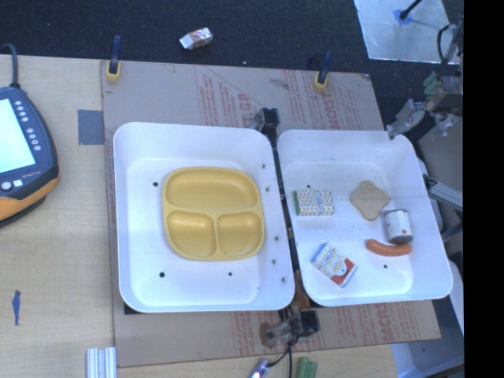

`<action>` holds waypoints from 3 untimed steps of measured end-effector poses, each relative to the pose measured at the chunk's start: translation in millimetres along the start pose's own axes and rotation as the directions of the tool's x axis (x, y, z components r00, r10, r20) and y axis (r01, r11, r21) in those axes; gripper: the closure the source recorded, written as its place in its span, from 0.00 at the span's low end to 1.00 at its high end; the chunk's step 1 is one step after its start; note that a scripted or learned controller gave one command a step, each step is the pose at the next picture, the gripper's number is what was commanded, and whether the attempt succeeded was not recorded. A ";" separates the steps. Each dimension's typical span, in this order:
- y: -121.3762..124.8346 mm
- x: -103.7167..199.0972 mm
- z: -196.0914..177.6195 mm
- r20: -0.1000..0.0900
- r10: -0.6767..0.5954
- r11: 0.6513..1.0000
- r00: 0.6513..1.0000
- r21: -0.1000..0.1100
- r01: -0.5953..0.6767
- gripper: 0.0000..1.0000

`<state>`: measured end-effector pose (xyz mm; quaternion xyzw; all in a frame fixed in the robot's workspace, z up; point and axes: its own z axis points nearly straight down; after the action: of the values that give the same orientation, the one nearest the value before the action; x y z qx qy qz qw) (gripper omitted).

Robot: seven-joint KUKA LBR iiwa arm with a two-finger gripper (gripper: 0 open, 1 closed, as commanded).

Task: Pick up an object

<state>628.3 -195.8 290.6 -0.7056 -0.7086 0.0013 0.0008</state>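
Observation:
The right bin [339, 154] holds several small objects. A green-and-white patterned box [314, 202] lies near its left side. A tan flat piece [369, 199] sits to the right of the box, with a small silver can [398, 226] just below it. Under the can lies an orange-red sausage [388, 247]. A blue, white and red carton [334, 264] rests near the front. My gripper [405, 120] hovers at the bin's far right corner, away from all of these objects, with nothing seen in it.
The left bin [134, 211] carries a yellow divided plate [213, 213]. A teach pendant [22, 152] lies at the left edge of the bench. Clamps [320, 75] hold the cardboard sheet at the back. A crumpled wrapper [196, 38] lies on the dark floor.

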 end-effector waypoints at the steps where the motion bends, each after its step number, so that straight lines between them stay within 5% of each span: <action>1: -11.5 53.4 160.6 0.000 -0.001 1.000 1.000 0.003 0.001 0.00; 2: -21.0 92.4 194.7 0.005 -0.001 1.000 1.000 -0.008 0.001 0.00; 3: -38.8 100.4 194.3 0.005 0.001 1.000 1.000 -0.013 -0.001 0.00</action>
<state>588.5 -95.7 96.3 -0.7061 -0.7081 -0.0016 -0.0054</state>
